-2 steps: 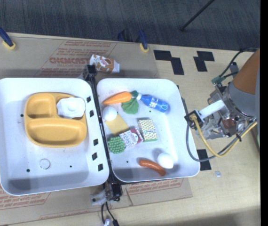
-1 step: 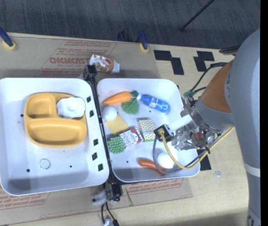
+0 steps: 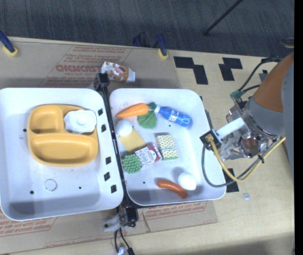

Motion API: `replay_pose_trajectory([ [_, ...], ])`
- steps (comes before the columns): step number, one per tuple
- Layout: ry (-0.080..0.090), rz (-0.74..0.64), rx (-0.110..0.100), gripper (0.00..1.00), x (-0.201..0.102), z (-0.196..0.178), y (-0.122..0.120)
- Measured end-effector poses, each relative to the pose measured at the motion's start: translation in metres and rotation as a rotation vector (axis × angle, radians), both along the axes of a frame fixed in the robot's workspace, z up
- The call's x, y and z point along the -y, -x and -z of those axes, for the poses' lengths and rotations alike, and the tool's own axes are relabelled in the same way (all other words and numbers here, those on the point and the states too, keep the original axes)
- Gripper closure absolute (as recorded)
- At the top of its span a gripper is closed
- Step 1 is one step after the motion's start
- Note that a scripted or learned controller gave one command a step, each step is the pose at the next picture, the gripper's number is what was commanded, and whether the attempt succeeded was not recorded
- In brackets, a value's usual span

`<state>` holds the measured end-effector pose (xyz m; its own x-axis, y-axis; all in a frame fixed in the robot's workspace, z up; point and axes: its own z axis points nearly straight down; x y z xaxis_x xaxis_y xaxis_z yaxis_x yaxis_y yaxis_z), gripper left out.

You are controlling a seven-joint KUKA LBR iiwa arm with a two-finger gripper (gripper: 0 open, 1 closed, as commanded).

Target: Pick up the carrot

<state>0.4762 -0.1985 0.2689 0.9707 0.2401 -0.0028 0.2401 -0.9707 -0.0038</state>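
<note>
My tool [image 3: 230, 149] hangs at the right of the frame, just outside the right bin's [image 3: 207, 110] rim; if it is released or clenched I cannot tell. The carrot [image 3: 133, 110] lies in the upper left part of that bin, its green top [image 3: 148, 119] pointing right, near a blue bottle [image 3: 175, 116] and above an egg [image 3: 124, 128]. I judge it a light, stiff plastic toy, smooth and maybe slippery. I would take it across the thick orange middle, not at the thin tip or the leaves.
</note>
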Motion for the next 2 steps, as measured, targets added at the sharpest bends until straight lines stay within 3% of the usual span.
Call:
replay_pose_trajectory([
  [1,0.0,0.035,0.001,1.0,0.012,-0.049,0.0],
  [2,-0.002,0.036,-0.003,1.0,-0.029,0.047,0.001],
])
